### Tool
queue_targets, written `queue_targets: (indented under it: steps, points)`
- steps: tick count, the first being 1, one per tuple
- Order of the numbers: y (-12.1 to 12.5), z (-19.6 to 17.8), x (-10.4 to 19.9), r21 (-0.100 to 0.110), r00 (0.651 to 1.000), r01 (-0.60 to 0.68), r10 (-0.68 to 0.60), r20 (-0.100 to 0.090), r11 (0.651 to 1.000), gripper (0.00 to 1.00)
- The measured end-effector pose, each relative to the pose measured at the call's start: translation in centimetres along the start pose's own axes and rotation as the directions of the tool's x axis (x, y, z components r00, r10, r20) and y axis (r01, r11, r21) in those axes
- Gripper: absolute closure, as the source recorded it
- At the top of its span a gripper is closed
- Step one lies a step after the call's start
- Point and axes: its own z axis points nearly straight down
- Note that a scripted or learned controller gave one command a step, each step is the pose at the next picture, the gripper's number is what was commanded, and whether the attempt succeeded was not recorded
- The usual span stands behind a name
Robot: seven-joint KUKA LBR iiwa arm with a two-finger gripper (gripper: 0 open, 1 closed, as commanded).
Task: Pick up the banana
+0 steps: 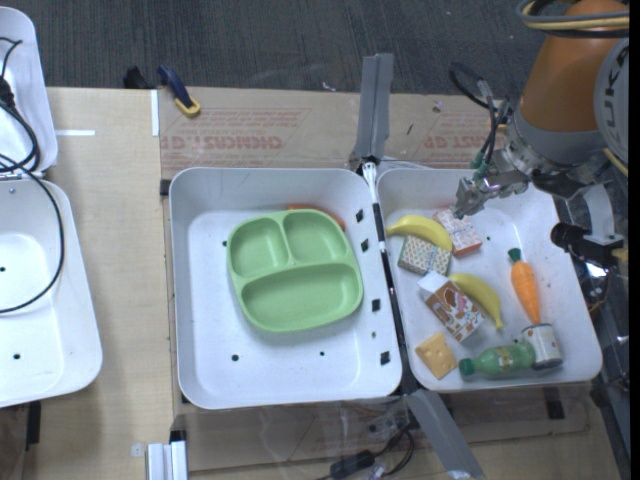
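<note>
Two bananas sit in the right bin: one banana curves at the upper left, touching a patterned box, the second banana lies mid-bin against another box; both are plain yellow, unpeeled. One carrot, one green bottle, one can. The gripper hovers just right of the upper banana, its fingers probably pressed together, pinching nothing.
</note>
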Motion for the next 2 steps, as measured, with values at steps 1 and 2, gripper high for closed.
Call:
queue_targets:
  steps: [1, 2]
  points:
    - [0.0, 0.0, 0.0, 0.001, 1.0, 0.0, 0.0, 0.0, 1.0, 0.0]
    - [0.8, -2.0, 2.4, 0.0, 1.0, -0.008, 0.008, 0.0, 1.0, 0.0]
